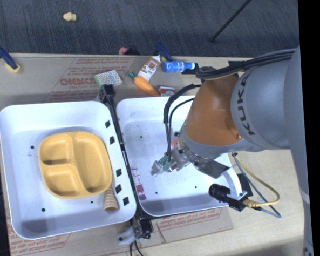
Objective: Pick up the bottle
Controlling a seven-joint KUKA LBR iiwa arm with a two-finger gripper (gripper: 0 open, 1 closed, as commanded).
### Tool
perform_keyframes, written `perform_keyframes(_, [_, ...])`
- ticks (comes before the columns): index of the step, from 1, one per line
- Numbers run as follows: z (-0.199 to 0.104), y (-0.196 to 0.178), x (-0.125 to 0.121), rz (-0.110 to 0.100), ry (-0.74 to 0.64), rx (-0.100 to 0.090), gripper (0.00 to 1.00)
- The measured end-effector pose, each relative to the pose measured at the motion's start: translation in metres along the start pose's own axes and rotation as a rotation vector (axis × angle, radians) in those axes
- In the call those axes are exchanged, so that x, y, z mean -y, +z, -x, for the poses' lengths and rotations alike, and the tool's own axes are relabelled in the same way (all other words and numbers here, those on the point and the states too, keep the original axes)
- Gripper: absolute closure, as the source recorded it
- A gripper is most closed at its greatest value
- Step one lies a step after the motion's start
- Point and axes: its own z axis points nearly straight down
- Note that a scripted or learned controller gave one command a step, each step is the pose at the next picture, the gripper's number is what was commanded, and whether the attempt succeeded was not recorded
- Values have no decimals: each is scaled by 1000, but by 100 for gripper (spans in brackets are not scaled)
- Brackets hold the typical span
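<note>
My gripper (165,165) hangs low over the middle of the right bin (154,203), under the arm's orange band (210,116). At its tip sits a small greenish, partly clear object (162,163), which may be the bottle; whether it is held between the fingers is too small to tell. The arm hides much of the right bin's floor. A blue bottle (175,67) lies on the cardboard behind the bins, outside both of them.
The left bin (10,161) holds a yellow divided plate (75,162) and a tan cone-shaped item (110,201) near its front right corner. Behind the bins lie a white-and-orange tube (148,68), an orange piece (145,86) and a green patterned sponge (108,78).
</note>
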Motion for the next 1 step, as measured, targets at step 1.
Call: perform_keyframes(1, [-44, 0, -17, 0, -142, -1, 100])
